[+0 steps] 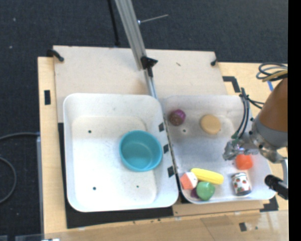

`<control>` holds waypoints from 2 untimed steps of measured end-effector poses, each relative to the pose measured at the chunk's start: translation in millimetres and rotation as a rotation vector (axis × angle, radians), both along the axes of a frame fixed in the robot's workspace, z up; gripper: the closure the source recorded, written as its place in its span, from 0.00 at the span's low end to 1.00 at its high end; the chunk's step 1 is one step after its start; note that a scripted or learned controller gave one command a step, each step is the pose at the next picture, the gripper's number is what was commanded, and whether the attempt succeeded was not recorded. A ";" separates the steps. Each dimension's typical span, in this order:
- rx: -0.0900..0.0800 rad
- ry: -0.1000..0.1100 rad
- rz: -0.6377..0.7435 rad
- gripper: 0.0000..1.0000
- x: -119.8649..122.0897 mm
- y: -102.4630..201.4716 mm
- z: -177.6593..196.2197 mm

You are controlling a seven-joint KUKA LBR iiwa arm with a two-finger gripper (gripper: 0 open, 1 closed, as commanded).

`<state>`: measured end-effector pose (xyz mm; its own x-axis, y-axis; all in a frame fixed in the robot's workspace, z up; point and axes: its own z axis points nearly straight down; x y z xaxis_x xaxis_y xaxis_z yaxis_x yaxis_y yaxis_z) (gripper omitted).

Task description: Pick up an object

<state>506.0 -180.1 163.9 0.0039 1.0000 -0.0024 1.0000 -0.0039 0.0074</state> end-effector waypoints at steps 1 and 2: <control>0.000 -0.001 0.009 1.00 4.7 8.6 50.6; 0.000 -0.001 0.009 1.00 3.3 15.8 99.5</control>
<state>509.3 -164.3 263.4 -0.0053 1.0000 -0.0023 0.9999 0.0053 0.0087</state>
